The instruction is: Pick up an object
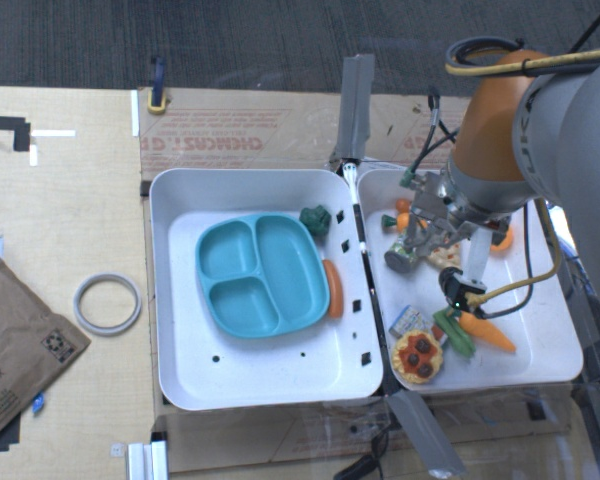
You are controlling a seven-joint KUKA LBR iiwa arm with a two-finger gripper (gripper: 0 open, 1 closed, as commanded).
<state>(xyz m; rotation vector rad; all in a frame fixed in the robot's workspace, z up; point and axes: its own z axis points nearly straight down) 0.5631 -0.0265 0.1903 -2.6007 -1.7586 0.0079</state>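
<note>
Grey arm [540, 118] bent down over right bin [550, 363], pincer [420, 243] low among toys

Two white bins [170, 298] sat side by side. One teal divided plate [262, 273], one dark green item [317, 219], one orange sausage-like piece [333, 288]. Right bin: one toy pizza [417, 356], one carrot [488, 334], one small blue-white packet [408, 320]. One tape ring [107, 302] on the bench.

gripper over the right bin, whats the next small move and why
Probably a short descent. The gripper hangs in the right bin above a small grey object, apparently not yet around it. The toy carrot and small pizza lie farther toward the near edge.
</note>
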